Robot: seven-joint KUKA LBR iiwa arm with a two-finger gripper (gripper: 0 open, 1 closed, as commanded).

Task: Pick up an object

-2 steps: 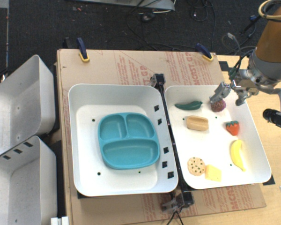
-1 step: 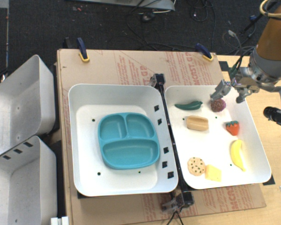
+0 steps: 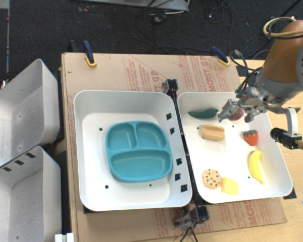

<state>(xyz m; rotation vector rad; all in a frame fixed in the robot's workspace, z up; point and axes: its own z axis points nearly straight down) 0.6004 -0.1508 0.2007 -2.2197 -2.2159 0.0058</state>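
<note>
Over the right bin (image 3: 279, 158), the gripper (image 3: 237, 112) sits w/ fingers spread around a small purple object (image 3: 237, 113) near the back wall; can't tell if it's lifted. Nearby: green leaf-shaped toy (image 3: 203, 113), bread roll (image 3: 212, 132), strawberry (image 3: 250, 137), banana (image 3: 256, 166), cookie (image 3: 211, 178), cheese wedge (image 3: 230, 186). Left bin (image 3: 86, 135) holds a teal divided plate (image 3: 138, 150).

You've got two shallow white bins (image 3: 91, 105) that look like smooth, slightly glossy plastic, and the teal divided tray (image 3: 139, 150) has the same satiny plastic look. Under them sits a matt brown cardboard sheet (image 3: 141, 69) with red print. The floor's dark carpet (image 3: 35, 19) looks rough.
</note>
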